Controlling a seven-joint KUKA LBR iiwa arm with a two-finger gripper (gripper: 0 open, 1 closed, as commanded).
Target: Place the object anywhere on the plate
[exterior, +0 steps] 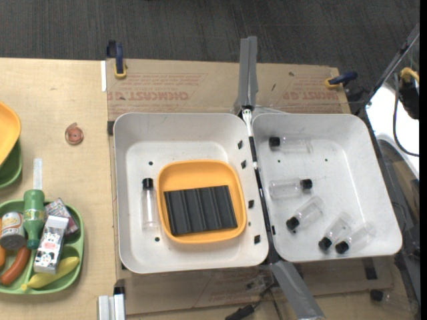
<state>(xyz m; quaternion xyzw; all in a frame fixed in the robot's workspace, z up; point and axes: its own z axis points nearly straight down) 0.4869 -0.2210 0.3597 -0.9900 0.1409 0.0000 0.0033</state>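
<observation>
At the near edge of the right bin, two clear black-capped vials side by side, caps toward the bench front; just beyond, a third vial set at a slant, then a fourth lying crosswise, and farthest back a fifth near the rear wall. In the left bin, a yellow plate at centre, bearing a black ridged block flat on its face; just beside the plate's left rim, apart from it, a single clear vial lying lengthwise, cap at the far end. Left of the bins, on the wooden bench, a green tray of toy food; farther back, a small pink disc.
</observation>
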